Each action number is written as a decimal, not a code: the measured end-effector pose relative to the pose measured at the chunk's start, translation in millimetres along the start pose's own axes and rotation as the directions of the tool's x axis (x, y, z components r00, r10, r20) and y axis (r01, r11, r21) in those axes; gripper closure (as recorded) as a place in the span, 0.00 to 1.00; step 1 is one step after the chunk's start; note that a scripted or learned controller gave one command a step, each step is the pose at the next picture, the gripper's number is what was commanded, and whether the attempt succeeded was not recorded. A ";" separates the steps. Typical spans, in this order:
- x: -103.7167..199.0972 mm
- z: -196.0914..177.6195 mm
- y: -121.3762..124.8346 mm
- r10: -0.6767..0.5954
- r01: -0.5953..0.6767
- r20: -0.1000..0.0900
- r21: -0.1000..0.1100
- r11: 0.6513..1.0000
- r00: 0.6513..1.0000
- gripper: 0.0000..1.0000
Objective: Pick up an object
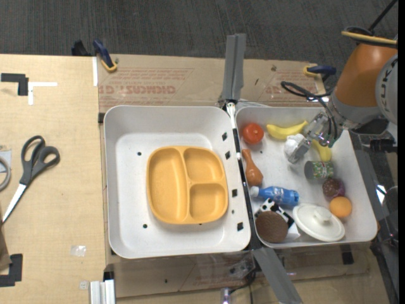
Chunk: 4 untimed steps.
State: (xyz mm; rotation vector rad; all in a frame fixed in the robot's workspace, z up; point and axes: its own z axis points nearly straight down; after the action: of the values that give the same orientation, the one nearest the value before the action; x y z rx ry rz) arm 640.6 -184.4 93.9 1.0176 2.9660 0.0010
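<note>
White plastic crowds the right bin point(364, 189), so I hang my gripper point(311, 139), whose grip I cannot tell, beside the banana point(285, 130).

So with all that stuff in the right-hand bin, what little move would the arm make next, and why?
Probably a short drop straight down. The gripper hangs low in the right bin, above the gap between the yellow banana and the green can, with a pale object just beside it. Nothing visibly sits between its fingers yet, so lowering onto the closest item seems the natural step.
</note>
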 end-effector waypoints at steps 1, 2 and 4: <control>21.1 0.0 -54.8 0.014 -0.014 -0.006 -0.006 1.000 1.000 0.00; 16.4 1.0 3.5 0.218 -0.218 -0.001 0.001 0.976 0.976 0.00; 38.5 6.4 66.6 0.551 -0.550 -0.013 0.035 0.834 0.834 0.00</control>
State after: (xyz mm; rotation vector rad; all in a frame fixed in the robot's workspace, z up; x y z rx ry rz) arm 651.2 -108.2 87.5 1.8457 2.5729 -0.0291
